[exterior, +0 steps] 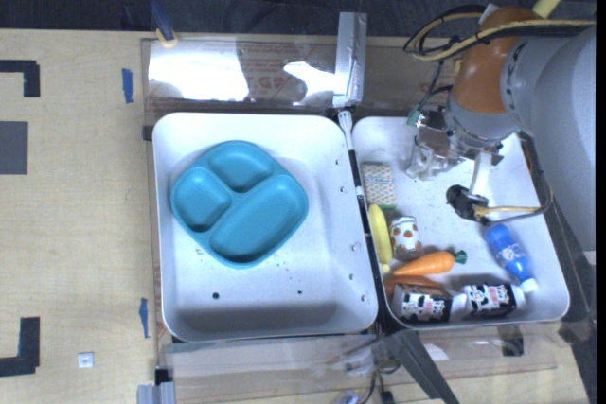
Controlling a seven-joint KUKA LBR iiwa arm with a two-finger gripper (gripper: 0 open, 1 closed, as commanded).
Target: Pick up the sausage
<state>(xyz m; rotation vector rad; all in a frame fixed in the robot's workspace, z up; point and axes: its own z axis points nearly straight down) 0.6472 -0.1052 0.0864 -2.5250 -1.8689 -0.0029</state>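
The sausage [414,280] is a brown sliver at the right bin's [437,224] near end, pressed between one carrot [426,263] and two cow-patterned bottles [423,305]. The gripper [426,158] hangs well apart; open or closed, I cannot tell

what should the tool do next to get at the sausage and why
Probably move toward the near end of the right bin: the tool hangs at the far end, while what looks like the sausage, a brownish piece, lies tucked against the carrot.
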